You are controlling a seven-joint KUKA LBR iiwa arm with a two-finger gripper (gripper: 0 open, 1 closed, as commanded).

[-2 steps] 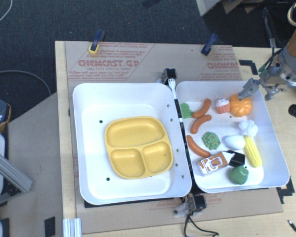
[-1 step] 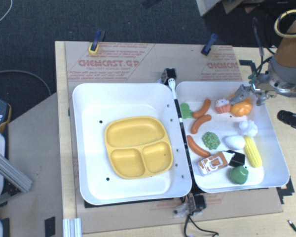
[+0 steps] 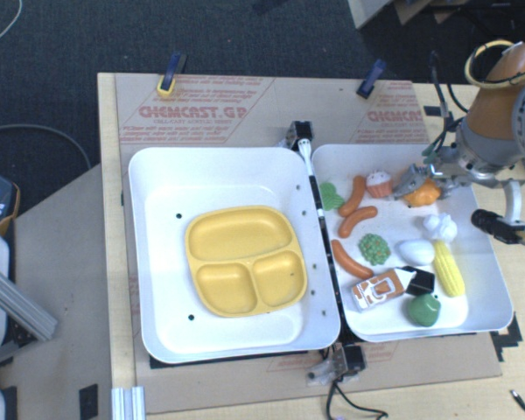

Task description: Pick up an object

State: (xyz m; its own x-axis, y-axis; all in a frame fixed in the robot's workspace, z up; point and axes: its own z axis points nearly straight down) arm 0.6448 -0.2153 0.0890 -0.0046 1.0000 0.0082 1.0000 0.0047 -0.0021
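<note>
Gripper (image 3: pixel 417 185) in right bin (image 3: pixel 499 309), far end, fingers closed on orange piece (image 3: pixel 423 194). Also there: three sausages (image 3: pixel 357 220), one corn cob (image 3: pixel 448 268). Left bin (image 3: pixel 149 261): one yellow tray (image 3: pixel 243 259).

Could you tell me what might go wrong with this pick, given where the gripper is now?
1. The gripper sits low at the orange item near the right bin's far edge; the view does not show a firm hold, so the item could slip when lifted.
2. The cupcake and a sausage lie close on the camera's left, so a sideways move might knock them.
3. The white garlic lies just nearer the camera and could be nudged.
</note>
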